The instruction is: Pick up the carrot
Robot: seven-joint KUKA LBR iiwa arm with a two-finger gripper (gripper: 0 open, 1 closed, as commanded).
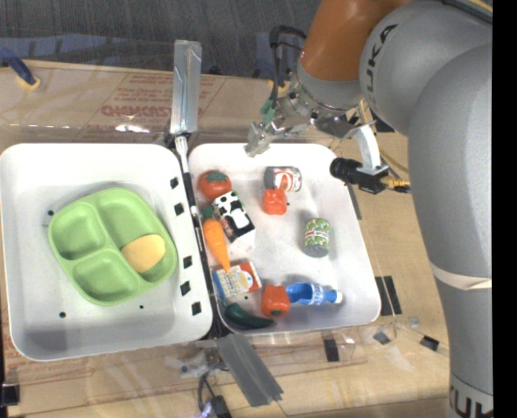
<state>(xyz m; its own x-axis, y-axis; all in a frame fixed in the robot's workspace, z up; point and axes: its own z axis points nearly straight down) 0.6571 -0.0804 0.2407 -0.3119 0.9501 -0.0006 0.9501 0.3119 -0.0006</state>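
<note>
You are looking down on two white bins side by side. The left bin holds a green divided plate with a yellow, lemon-like item in one compartment. The right bin holds the carrot near its left wall — between a tomato above and a small carton below, just beside a black-and-white cow toy. Also there: a small can, a blue bottle and a red-and-white tipped can. The gripper hangs over the bin's upper rim — well apart from the carrot.
</note>
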